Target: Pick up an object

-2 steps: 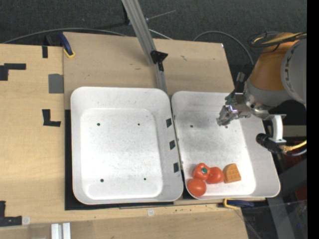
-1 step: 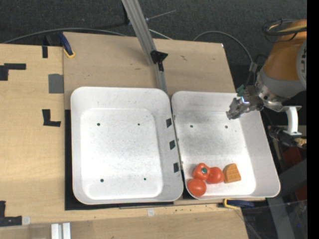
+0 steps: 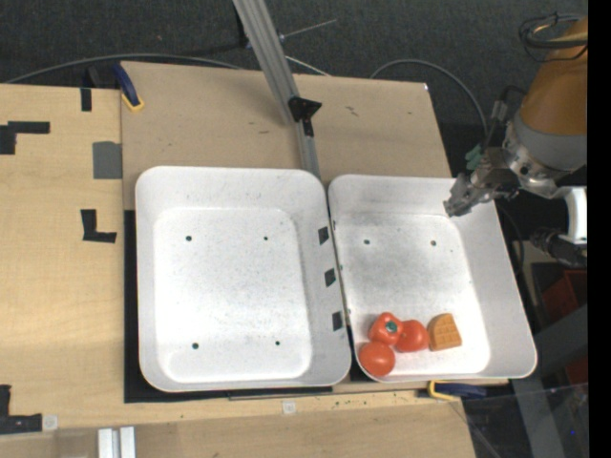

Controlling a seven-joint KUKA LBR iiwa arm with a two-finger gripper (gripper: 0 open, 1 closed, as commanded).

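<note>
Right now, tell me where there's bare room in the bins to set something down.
The left bin is bare across its whole floor. The right bin is free through its far and middle floor, though the end effector hangs over the far right corner. Its near edge is crowded: tomatoes and a waffle.

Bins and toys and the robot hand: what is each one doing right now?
Left bin: flat on the bench.
Right bin: holds the toys at its near edge.
Red toys: bunched together, lying loose.
Orange block: beside them, lying loose.
Gripper: over the right bin's far corner, holding nothing.
</note>
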